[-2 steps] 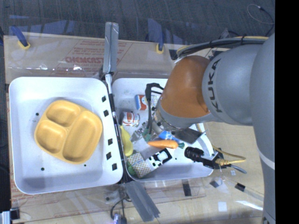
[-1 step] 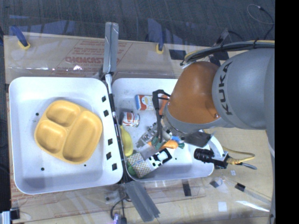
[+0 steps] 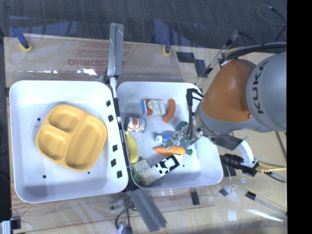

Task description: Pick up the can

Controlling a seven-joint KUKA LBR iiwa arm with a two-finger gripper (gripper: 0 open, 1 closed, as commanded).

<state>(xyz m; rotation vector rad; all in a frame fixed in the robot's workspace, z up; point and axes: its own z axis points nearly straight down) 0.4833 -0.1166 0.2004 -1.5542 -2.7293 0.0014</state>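
The can (image 3: 136,125) is small, red and white, and lies on its side near the left wall of the right bin (image 3: 207,172). My gripper (image 3: 184,136) hangs low over the middle right of that bin, about a hand's width to the right of the can and apart from it. Its tip is right above the orange carrot (image 3: 169,150) and a small blue-capped bottle (image 3: 164,139). The grey arm with its orange band (image 3: 226,94) covers the bin's right wall.
Around the can lie a juice carton (image 3: 152,107), a sausage (image 3: 169,110), a banana (image 3: 131,148), a patterned pouch (image 3: 142,170) and a black-and-white box (image 3: 166,164). A yellow divided plate (image 3: 71,136) fills the left bin (image 3: 24,184).
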